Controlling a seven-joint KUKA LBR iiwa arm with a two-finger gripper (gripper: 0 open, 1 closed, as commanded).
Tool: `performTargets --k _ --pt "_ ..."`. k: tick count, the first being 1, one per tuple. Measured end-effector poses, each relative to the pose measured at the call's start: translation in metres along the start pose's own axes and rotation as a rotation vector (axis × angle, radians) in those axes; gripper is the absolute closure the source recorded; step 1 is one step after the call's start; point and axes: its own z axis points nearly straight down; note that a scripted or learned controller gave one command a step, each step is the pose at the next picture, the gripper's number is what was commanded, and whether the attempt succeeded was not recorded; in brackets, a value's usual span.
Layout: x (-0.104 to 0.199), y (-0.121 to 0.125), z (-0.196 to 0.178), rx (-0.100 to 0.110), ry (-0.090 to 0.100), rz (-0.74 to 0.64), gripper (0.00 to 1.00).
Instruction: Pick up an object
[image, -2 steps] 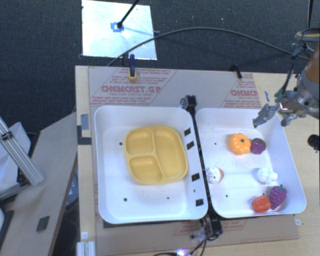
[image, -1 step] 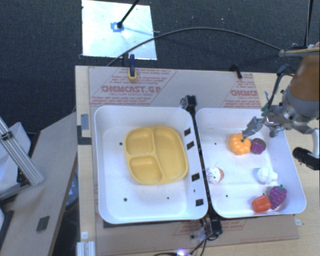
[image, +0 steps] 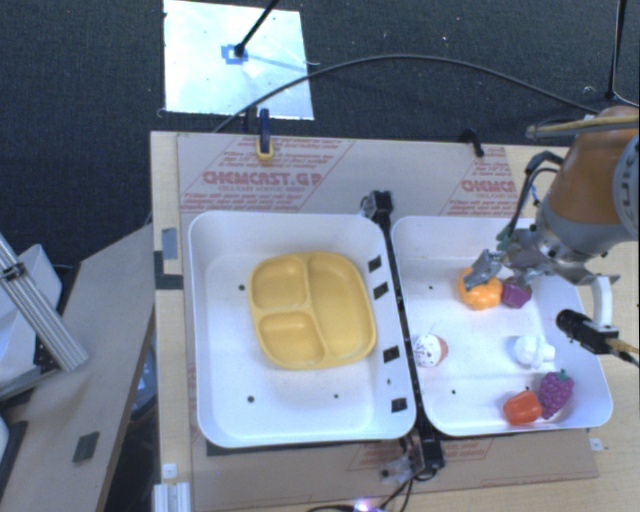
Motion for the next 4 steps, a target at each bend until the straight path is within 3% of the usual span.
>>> performTargets --k 1,2,4 --pt "0.004 -0.009 0.055 -0.001 0.000 0.003 0.00" --pt "0.003 -0.007 0.041 -0.006 -0.002 0.003 1.00" --pt "0.000 0.001 -0.076 -0.009 -0.003 0.000 1.00"
